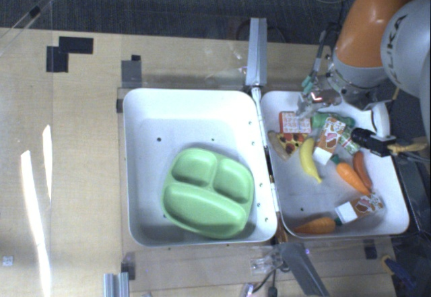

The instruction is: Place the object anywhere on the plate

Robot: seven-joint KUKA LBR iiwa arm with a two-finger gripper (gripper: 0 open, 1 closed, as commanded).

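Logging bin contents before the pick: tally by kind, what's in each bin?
Left bin:
Green divided plate: 1

Right bin:
Banana: 1
Pizza slice: 1
Orange carrot-like pieces: 3
Printed cartons or packets: about 4, partly under the arm, so unsure

Total: about 10

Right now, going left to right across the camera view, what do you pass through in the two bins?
Green plate in the left bin → pizza slice → banana → bright orange carrot in the right bin.
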